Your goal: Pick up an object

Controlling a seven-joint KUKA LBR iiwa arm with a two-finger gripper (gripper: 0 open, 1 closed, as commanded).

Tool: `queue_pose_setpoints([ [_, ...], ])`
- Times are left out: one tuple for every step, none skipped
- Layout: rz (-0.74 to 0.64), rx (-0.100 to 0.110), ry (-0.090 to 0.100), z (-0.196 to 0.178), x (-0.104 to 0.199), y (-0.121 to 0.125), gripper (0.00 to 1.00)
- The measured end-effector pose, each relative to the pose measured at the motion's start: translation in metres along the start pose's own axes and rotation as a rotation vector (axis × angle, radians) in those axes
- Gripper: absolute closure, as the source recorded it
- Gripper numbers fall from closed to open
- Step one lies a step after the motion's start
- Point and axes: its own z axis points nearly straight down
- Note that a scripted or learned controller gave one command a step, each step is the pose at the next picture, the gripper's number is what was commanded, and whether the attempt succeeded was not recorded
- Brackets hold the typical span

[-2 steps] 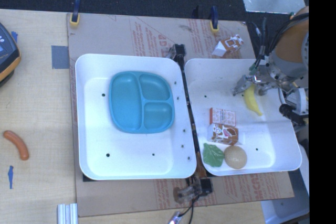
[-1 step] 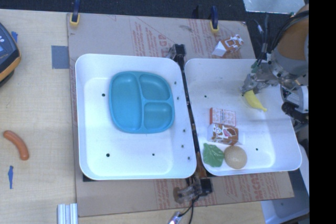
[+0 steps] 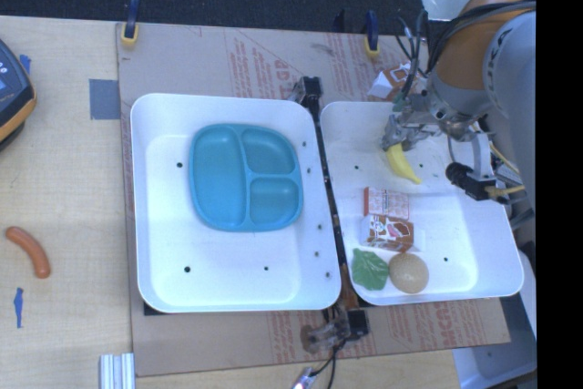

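The right bin (image 3: 474, 273) holds a yellow banana (image 3: 403, 164), a red-and-white packet (image 3: 388, 220), a green leafy piece (image 3: 369, 269) and a tan ball (image 3: 409, 272). My gripper (image 3: 402, 139) hangs low over the far part of that bin, right at the banana's upper end. The fingertips sit close around the banana's top, but the wrist and cables hide how they stand. The banana lies tilted on the bin floor below them.
The left bin (image 3: 155, 196) carries a blue divided plate (image 3: 246, 177). A sausage (image 3: 29, 251) lies on the bench at far left, and a dark device (image 3: 11, 96) sits at the left edge. Clamps hold the cardboard sheet (image 3: 273, 59) under the bins.
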Motion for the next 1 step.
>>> queue_pose_setpoints([
  [0.001,-0.001,0.002,-0.0869,0.0753,0.0008,1.0],
])
